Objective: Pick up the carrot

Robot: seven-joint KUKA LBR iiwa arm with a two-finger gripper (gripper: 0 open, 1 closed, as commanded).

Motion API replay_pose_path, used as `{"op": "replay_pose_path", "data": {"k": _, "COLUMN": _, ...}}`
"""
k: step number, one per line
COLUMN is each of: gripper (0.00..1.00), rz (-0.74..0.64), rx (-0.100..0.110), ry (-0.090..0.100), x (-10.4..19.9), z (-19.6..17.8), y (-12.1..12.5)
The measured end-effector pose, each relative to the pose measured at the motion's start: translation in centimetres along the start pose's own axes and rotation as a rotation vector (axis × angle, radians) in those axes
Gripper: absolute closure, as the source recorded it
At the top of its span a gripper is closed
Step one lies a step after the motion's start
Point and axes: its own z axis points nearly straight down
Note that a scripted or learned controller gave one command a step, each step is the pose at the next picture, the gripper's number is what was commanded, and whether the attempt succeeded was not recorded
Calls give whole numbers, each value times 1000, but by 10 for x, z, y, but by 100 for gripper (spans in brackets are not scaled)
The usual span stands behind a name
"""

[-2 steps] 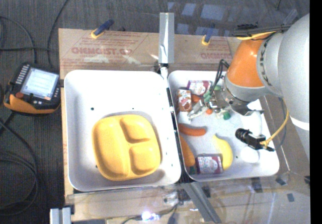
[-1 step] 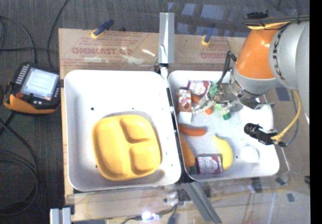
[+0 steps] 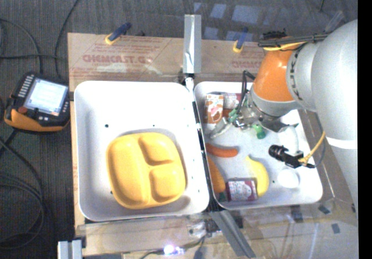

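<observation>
So far nothing is lifted: the carrot (image 3: 222, 150) lies in the right bin (image 3: 311, 191), below the gripper (image 3: 239, 118), whose state cannot be told.

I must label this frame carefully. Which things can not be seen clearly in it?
- Tool: small, half under the arm's orange band; its state is unclear.
- Long orange carrot: at the right white bin's left wall, lower end behind the rim.
- Dark red can: label too small to read.

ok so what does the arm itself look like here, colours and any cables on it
The arm is bulky, rounded and pale grey, with an orange band above the wrist. Dark cabling runs across its top, and the gripper below is a cluster of metal and black parts.
</observation>
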Motion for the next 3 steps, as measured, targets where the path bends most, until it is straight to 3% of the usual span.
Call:
{"op": "replay_pose_path", "data": {"k": 1, "gripper": 0, "rz": -273, "rx": -9, "ry": -5, "x": 12, "z": -2, "y": -71}}
{"op": "replay_pose_path", "data": {"k": 2, "gripper": 0, "rz": -273, "rx": -9, "ry": -5, "x": 12, "z": -2, "y": -71}}
{"op": "replay_pose_path", "data": {"k": 3, "gripper": 0, "rz": -271, "rx": -8, "ry": -2, "x": -39, "z": -1, "y": -24}}
